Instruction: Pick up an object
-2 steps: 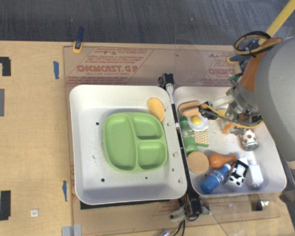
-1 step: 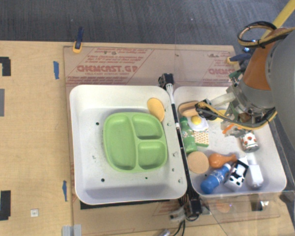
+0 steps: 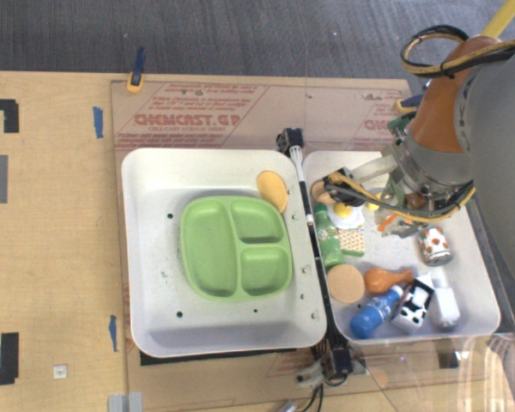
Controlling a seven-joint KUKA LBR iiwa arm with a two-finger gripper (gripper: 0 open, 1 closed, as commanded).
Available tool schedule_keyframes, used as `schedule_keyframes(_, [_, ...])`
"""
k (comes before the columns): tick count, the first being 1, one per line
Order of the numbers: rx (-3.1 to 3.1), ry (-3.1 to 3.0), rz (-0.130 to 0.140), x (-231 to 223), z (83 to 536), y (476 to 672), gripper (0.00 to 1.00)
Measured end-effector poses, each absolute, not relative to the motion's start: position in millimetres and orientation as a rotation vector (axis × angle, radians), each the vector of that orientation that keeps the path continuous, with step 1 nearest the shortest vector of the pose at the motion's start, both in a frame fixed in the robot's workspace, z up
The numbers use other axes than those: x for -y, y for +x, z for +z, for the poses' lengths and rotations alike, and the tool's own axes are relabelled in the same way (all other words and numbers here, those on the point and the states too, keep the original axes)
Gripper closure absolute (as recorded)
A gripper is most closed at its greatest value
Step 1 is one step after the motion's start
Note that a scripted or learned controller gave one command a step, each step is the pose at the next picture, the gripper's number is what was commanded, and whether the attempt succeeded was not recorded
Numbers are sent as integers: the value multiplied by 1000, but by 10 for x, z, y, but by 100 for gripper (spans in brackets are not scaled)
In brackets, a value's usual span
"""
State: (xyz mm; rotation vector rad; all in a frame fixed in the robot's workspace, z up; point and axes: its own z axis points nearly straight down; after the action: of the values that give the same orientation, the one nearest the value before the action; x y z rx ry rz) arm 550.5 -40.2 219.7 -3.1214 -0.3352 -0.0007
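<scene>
Cardboard sheet under bins carries red print, blurred, not readable. Left bin: green divided plate at centre, yellow object by right wall. Right bin: blue bottle, orange piece, tan disc, black-white toy, among clutter. Gripper low over right bin's far end; opening cannot be judged.

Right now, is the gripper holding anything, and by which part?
It cannot be told. The arm hangs over the right bin, and its wrist and cables cover the gripper and whatever lies beneath.
</scene>
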Motion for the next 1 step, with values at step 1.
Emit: schedule_keyframes(1, [314,-3120,11,446,2378,5237,100])
